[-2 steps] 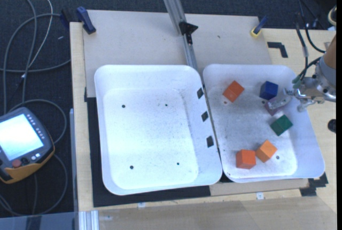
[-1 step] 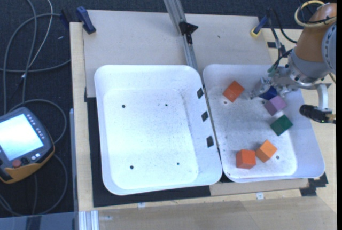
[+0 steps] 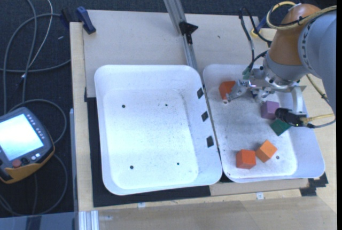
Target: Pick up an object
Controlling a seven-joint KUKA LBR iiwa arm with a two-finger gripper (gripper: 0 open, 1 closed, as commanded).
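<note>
In the right bin (image 3: 307, 162), the hand (image 3: 247, 87) hovers beside an orange-red block (image 3: 227, 88).
I cannot tell its grip state. Purple block (image 3: 269, 109) and green block (image 3: 279, 127) lie under the wrist; two orange cubes (image 3: 256, 155) sit near the front rim, one turned diagonally.

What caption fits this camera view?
Arm's hand hovering beside an orange block in the right bin, four other blocks nearby.
</note>
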